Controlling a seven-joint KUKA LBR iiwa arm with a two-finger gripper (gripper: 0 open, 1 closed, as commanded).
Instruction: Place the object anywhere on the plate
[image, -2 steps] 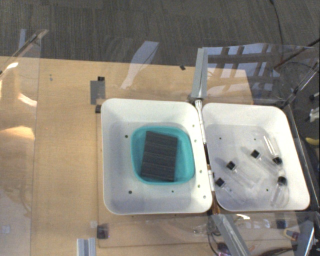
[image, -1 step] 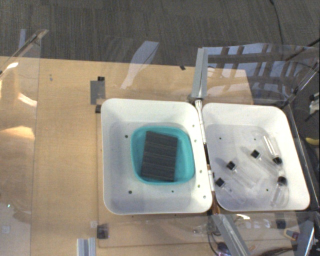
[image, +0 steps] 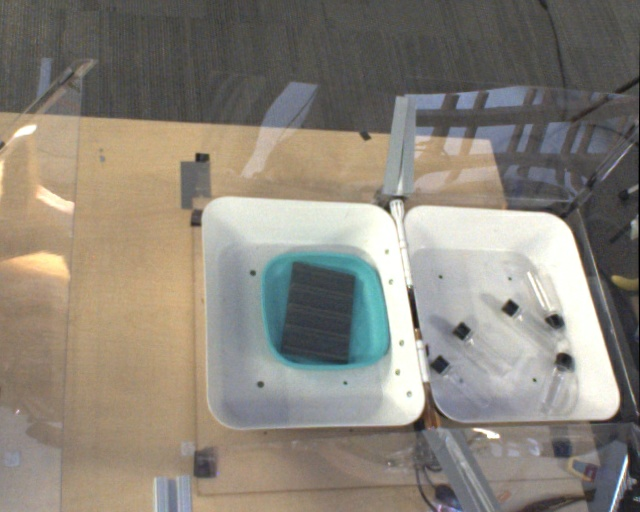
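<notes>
The dark ridged block (image: 319, 313) lies flat on the teal plate (image: 372, 335) in the left bin (image: 228, 300), so placement looks done. I cannot tell the pincer's state. Best to retreat without nudging it.

Wooden bench (image: 110, 330), grey carpet (image: 250, 50) behind.

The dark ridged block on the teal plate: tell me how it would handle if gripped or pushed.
The dark block lies flat and broad on the teal plate, so it probably won't roll or tip. Its ridged, matte top suggests foam or rubber: likely light, grippy, perhaps slightly squashy. A push might move the plate along with it.
</notes>
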